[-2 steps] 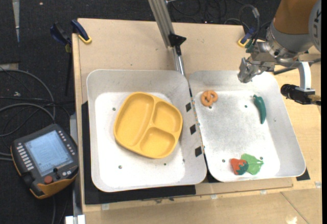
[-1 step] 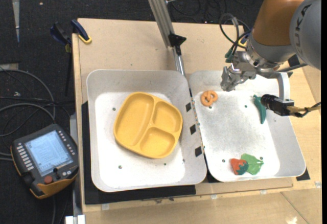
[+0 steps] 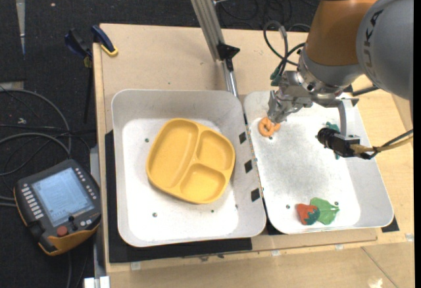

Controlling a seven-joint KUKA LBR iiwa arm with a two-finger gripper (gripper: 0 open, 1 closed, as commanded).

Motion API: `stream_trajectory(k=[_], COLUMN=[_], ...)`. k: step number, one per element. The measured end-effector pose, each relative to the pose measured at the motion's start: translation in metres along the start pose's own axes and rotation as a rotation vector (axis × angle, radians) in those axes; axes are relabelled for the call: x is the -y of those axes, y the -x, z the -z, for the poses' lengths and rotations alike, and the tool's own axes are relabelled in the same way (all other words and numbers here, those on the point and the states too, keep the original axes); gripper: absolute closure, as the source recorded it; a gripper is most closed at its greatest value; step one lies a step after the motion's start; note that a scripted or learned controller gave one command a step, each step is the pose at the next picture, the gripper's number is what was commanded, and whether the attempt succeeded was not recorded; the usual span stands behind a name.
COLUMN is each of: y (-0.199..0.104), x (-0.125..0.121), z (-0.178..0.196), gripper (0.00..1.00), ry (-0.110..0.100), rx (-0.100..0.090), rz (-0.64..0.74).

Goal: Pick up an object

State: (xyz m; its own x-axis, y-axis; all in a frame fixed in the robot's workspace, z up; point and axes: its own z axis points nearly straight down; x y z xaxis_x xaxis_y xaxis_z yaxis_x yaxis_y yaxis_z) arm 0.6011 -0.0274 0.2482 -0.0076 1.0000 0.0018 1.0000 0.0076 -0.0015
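Camera view | end effector [image 3: 271, 121] over right bin [image 3: 368, 208] far-left corner, at small orange ring [image 3: 266, 127]; finger state: cannot tell | yellow 3-compartment plate [image 3: 191, 160] in left bin [image 3: 131, 214]

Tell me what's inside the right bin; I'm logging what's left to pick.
The right bin holds a small orange ring-shaped piece under the gripper, and a red-and-green toy near its front edge. The arm covers the bin's far corner.
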Motion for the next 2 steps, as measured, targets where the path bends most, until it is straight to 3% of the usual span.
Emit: stream_trajectory(k=[2], y=[-0.088], x=[0.042], z=[-0.016], gripper=[1.00], ry=[-0.001], rx=[0.000], rz=[0.000])
